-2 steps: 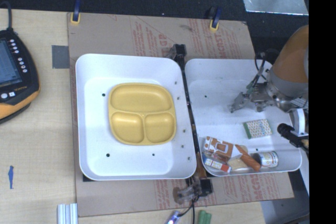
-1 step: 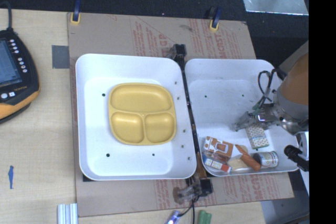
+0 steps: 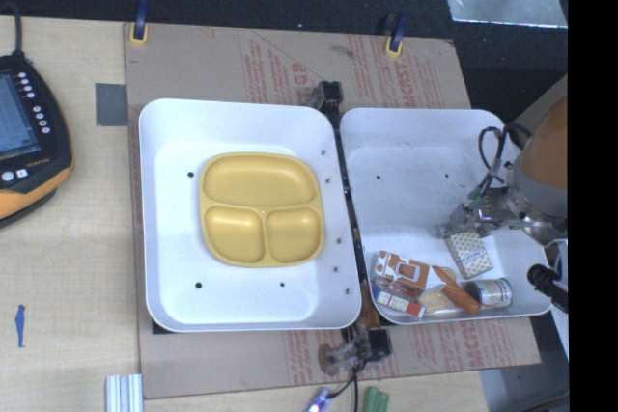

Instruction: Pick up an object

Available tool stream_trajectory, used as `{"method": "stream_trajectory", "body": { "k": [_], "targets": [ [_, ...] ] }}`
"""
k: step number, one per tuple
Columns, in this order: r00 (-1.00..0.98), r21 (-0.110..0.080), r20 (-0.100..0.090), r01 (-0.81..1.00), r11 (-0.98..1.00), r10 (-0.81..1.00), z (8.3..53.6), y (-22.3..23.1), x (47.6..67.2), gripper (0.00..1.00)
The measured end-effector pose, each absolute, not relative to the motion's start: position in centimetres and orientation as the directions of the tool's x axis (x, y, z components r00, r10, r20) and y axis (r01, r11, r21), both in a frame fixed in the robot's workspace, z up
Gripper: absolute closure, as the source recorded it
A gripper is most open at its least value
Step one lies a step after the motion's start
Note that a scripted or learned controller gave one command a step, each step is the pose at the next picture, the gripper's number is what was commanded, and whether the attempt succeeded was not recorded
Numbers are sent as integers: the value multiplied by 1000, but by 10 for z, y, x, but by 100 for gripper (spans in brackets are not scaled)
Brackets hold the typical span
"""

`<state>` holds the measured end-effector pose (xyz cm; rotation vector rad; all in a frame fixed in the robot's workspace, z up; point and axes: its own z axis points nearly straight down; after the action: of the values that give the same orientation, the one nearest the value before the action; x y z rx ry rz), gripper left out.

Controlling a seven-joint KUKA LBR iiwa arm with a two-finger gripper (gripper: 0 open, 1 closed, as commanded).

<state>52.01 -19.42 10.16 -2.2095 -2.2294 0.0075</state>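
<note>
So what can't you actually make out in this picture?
- Hand, camera view: too small and blurred to read its fingers.
- Arm: cut off by the right edge.
- Small packet and can: labels too small to read.
- Handheld controller: cut off by the left edge.

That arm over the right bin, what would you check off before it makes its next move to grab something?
1. End effector is over the right bin: ok.
2. A target lies close: the checkered packet sits just below it: ok.
3. Finger opening: cannot tell.
4. Packet free of neighbours: the small can and orange stick lie close: cannot tell.
5. Left bin's yellow divided plate is well out of the way: ok.
</note>
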Motion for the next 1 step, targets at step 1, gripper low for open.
{"method": "stream_trajectory", "body": {
  "k": [1],
  "targets": [
    [-7,-3,-1,1000,7,1000,92,-146,574,100]
  ]
}}
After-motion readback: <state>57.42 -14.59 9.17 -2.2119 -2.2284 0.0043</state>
